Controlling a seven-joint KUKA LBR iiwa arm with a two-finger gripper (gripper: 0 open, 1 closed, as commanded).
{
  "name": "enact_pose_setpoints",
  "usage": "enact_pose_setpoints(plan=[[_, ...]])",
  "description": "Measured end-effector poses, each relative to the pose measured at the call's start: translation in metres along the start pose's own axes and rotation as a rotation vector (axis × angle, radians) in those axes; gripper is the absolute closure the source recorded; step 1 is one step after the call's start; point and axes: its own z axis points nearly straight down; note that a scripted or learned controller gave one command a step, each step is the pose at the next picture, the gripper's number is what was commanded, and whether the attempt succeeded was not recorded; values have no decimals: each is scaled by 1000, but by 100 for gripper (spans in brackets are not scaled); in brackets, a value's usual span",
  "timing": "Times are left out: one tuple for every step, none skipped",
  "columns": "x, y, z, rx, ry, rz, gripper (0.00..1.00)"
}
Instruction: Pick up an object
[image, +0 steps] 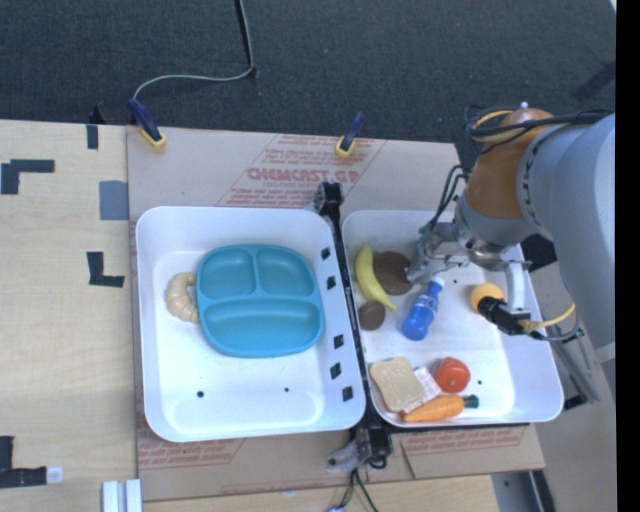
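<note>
While the arm (520, 190) hovers, banana (371, 281) and bottle (422, 309) crowd beneath.

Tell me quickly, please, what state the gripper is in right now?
Gripper: low over the right bin, beside the brown round object and above the blue bottle; open or closed cannot be told, and nothing is visibly held.

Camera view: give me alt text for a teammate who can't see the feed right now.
The grey arm's gripper hangs low in the right bin, beside a blue bottle, a banana and a brown round piece. Bread, a tomato and a carrot lie nearer the front. The left bin holds a blue divided plate.
</note>
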Motion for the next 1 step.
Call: enact_pose_setpoints(plan=[[0,0,0,1,0,0,0]])
